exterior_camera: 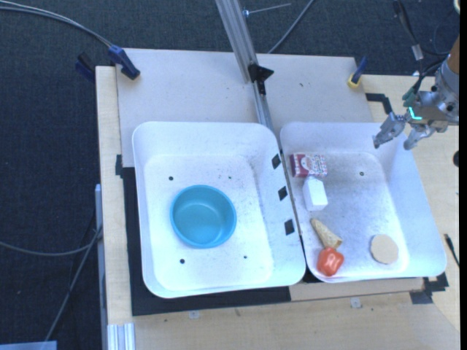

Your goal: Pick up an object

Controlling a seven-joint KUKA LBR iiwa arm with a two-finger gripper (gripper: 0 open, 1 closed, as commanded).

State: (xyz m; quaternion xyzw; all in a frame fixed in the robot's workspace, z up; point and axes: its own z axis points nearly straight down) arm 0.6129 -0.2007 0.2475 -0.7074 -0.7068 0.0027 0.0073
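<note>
So the gripper (398, 135) sits at the upper right of the frame, above the right bin's (419, 195) top corner, fingers spread with nothing between them. The pickable stuff is lower down: red carton (308, 165), white block (315, 194), cone (326, 232), red pepper (330, 261), round cookie (384, 249). The blue bowl (203, 216) sits in the left bin (157, 159). My worry: the carton and block touch, so a grab there could snag 2. The arm's cut off at the right edge.

Two shallow white bins (149, 141) sit side by side on the table (182, 79). A metal pole (237, 28) rises from the far edge. Blue clamp (122, 60) far left, yellow clamp (356, 79) far right.
</note>
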